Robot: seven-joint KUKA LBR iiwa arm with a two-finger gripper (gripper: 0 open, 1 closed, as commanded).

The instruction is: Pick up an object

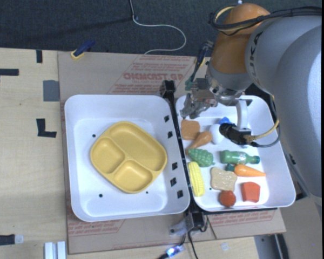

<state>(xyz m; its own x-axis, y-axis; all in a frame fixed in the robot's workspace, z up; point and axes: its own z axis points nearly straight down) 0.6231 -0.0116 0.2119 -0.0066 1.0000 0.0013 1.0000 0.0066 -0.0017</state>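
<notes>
While the gripper (193,108), grasp state unclear, hovers at 12 o'clock of the orange block (190,129), descent likely comes next.

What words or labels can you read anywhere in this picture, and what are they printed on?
"CHEMCAST" in red, upside down, on the cardboard sheet under the white bins; the smaller red lines beneath it are too blurred to read.
Dark letters on the grey arm beside its orange band, cut off and not legible.
Faint red print on the cardboard's front edge: too blurred to read.
No readable text on the yellow tray or the toy foods.
</notes>
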